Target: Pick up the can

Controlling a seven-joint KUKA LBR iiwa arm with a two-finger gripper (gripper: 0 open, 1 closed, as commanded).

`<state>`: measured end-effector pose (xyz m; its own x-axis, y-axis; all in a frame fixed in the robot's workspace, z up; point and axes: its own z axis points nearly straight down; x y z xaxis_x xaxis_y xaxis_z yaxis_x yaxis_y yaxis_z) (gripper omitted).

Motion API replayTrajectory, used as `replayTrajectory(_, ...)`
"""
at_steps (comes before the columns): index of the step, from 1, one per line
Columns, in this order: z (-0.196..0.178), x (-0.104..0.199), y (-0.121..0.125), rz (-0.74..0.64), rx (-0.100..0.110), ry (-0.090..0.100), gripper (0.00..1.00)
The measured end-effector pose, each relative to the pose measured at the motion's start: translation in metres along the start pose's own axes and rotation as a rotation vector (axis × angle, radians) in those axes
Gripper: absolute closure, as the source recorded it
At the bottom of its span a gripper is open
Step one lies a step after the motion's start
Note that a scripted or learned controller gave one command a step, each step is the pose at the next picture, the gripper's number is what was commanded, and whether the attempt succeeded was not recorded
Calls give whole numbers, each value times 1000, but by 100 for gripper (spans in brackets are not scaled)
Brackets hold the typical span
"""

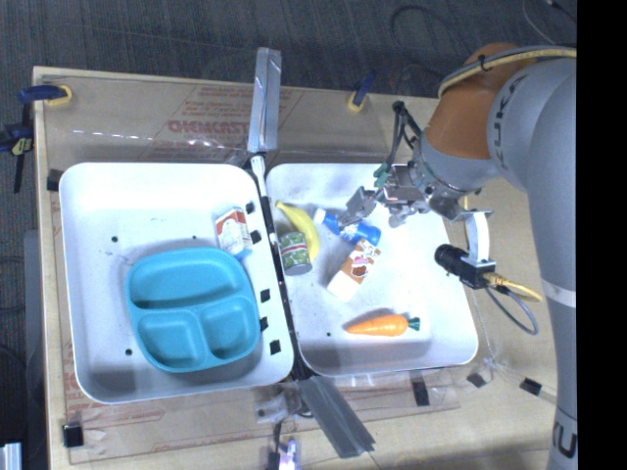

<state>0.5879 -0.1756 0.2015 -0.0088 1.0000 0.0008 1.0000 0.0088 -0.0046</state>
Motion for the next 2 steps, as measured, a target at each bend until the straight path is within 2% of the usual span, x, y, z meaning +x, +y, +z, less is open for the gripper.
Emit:
replayTrajectory(1, -15, -1, 14, 126, -1, -1, 0)
replayTrajectory(2, 43, 5, -44, -54, -1, 0, 0)
